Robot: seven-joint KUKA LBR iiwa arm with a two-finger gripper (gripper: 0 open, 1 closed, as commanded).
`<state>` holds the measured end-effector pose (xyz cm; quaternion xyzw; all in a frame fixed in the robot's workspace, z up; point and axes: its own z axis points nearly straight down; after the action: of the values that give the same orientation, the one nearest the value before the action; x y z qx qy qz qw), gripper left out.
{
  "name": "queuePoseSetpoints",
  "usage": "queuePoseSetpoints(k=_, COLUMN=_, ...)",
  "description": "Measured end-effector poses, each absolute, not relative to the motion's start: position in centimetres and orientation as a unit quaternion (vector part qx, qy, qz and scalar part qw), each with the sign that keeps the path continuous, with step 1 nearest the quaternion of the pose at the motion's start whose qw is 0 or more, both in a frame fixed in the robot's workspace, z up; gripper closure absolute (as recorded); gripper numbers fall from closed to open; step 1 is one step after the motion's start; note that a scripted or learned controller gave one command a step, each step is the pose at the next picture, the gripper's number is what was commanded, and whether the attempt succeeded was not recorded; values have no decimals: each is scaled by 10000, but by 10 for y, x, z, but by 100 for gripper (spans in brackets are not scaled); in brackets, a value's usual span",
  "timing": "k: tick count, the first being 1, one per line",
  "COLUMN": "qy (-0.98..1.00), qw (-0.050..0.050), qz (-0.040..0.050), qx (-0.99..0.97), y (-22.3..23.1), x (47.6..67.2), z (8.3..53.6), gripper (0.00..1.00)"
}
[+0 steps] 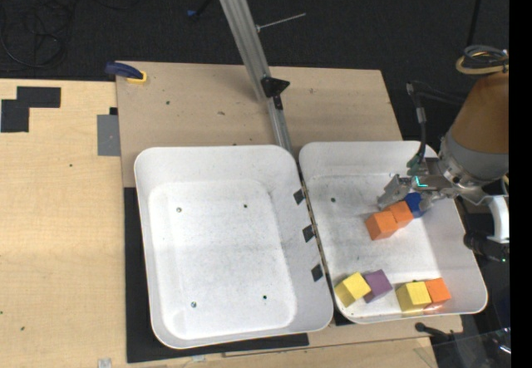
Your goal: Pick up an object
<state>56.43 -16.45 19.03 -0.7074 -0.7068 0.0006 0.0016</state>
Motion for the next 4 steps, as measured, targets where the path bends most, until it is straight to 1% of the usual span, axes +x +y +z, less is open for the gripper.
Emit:
queuePoseSetpoints(k=1, qy=-7066, qw=35, qz=20, qx=-7076, y=-158, x=566, z=144, gripper=0)
queuePoseSetpoints(k=2, qy=-7066, qw=-118, qz=-53, qx=-7075, y=-162, x=573, z=123, gripper=0)
queuePoseSetpoints(k=3, qy=-7066, qw=-47, qz=-81, qx=-7076, y=-156, x=574, z=130, gripper=100)
queuePoseSetpoints(k=4, qy=-7080, qw=-12, qz=-10, qx=-7063, y=-155, x=573, z=193, gripper=100)
